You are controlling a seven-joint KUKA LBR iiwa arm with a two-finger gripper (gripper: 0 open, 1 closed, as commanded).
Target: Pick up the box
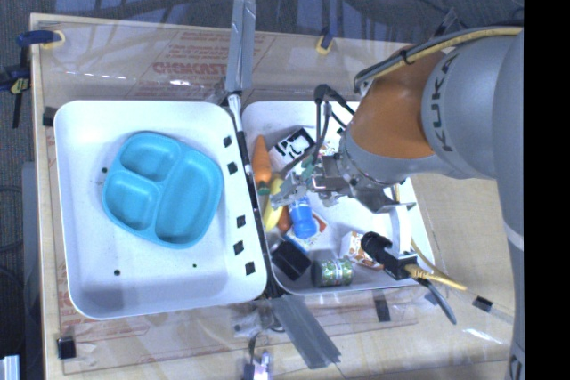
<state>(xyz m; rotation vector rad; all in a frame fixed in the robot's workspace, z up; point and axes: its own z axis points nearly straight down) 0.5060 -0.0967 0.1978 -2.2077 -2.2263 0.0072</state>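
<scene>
I see the small black and white box [293, 143] lying flat in the right white bin [426, 227], near its top wall. It sits at 11 o'clock from my grey two-finger gripper [313, 181], just beside it. I cannot tell how far the gripper is open or if it holds anything.

small black-and-white box [294, 143], tilted, near right bin's [267, 116] far wall

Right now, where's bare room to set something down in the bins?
Left bin: bare white floor all around the blue tray, widest along the near and left walls. Right bin: crowded with the carrot, can and arm.
</scene>
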